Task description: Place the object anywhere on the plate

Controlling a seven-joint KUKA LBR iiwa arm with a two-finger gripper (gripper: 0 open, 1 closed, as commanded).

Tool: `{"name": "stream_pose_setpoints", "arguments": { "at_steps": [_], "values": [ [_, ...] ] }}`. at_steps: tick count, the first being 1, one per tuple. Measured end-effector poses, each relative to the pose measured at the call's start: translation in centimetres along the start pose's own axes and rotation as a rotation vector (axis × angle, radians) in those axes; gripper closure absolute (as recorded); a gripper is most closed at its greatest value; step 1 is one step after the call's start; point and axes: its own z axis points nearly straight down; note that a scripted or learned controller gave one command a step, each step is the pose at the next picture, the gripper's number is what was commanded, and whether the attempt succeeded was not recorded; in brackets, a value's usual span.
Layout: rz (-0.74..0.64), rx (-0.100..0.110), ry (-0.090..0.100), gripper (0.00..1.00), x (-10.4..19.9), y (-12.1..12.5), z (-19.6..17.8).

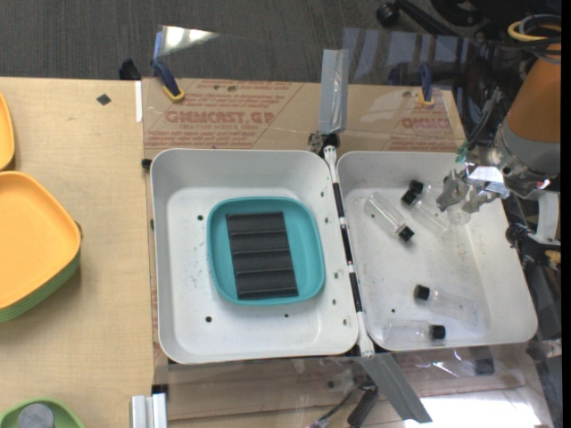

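four black-capped clear vials (right bin), one teal plate, end effector grip unclear

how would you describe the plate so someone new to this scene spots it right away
Two white bins sit side by side; look in the left bin. The plate lies flat in its middle: teal, square with rounded corners, with a dark ribbed block on it. The right bin holds small clear, black-capped vials instead.

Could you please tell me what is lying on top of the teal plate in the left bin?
A black ridged block lies flat on the teal plate, covering its middle; whatever sits beneath it is hidden.
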Motion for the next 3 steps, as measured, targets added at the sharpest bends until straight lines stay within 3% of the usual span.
{"name": "stream_pose_setpoints", "arguments": {
  "at_steps": [1,2,3],
  "values": [
    [0.0,0.0,0.0,0.0,0.0,0.0,0.0],
    [0.071,-0.001,0.0,0.0,-7.2,-0.6,-6.6],
    [0.188,0.001,-0.001,0.0,-5.2,-1.0,-21.5]
  ]
}}
